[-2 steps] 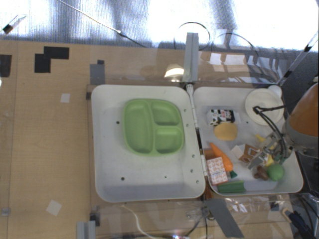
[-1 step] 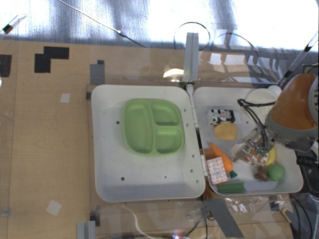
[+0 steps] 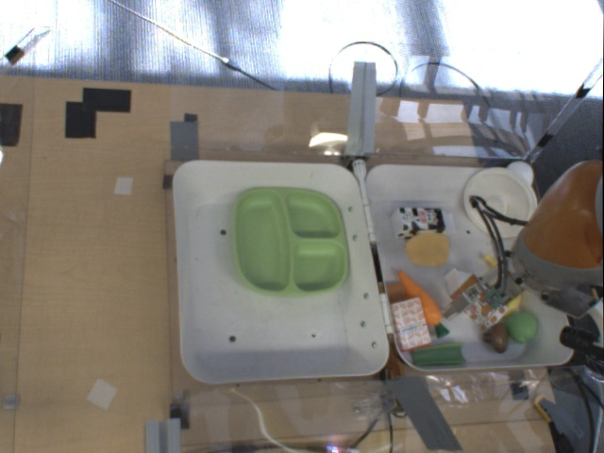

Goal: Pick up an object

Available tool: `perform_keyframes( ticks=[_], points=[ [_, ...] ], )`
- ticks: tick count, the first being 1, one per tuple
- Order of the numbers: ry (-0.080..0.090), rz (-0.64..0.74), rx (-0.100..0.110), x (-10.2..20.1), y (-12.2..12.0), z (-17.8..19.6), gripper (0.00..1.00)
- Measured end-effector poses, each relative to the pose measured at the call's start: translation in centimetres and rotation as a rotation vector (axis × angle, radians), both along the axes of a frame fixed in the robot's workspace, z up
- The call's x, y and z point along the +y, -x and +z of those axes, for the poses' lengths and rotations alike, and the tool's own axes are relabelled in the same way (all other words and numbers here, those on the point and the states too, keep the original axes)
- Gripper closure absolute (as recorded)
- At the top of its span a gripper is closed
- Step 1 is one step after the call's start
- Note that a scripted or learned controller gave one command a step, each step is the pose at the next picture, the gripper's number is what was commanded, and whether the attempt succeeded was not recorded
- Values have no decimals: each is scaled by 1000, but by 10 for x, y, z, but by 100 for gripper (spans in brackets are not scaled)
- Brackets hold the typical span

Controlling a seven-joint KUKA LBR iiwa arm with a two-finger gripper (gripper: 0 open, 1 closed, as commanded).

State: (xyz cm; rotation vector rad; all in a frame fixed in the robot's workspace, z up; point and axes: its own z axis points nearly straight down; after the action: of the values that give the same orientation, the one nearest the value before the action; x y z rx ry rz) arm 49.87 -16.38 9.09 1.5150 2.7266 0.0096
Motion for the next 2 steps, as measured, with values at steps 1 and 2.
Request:
perform_keyframes(
  ticks=[1,2],
  points=[
    [7,6,-14,-2,-4,13,100],
    [-6,-135,5,41,8,162,100]
  ],
)
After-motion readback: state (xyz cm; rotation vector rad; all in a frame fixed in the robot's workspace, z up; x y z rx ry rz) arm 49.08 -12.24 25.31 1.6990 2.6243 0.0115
